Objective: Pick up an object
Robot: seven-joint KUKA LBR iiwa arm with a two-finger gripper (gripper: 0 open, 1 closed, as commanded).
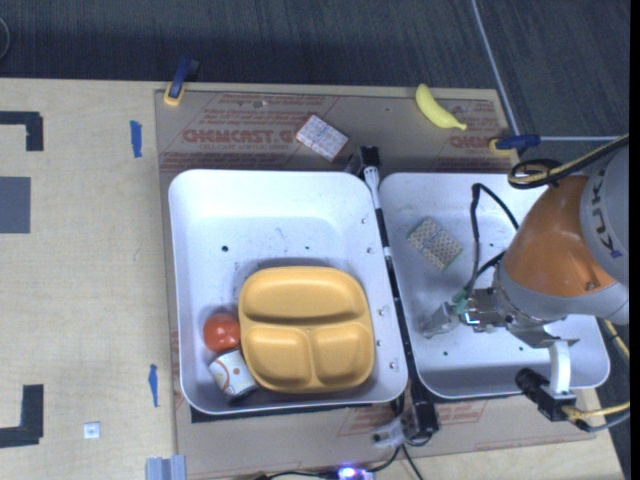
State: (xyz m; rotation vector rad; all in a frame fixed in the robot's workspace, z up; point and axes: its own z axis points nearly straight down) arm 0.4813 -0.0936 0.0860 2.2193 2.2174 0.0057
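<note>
My gripper [440, 320] hangs low over the right bin [500, 373], near that bin's left side, with the grey and orange arm behind it to the right. A small grey speckled pad [435, 242] lies on the bin floor, a little beyond the gripper and apart from it. The left bin [270, 203] holds a yellow divided tray [305, 326]. A red ball [220, 330] and a small white and orange can [231, 372] sit against the tray's left edge.
On the cardboard behind the bins lie a yellow banana [438, 108] and a small patterned card [320, 136]. Blue clamps [180, 78] grip the cardboard's corners. Black cables loop over the right bin's far right corner [530, 173].
</note>
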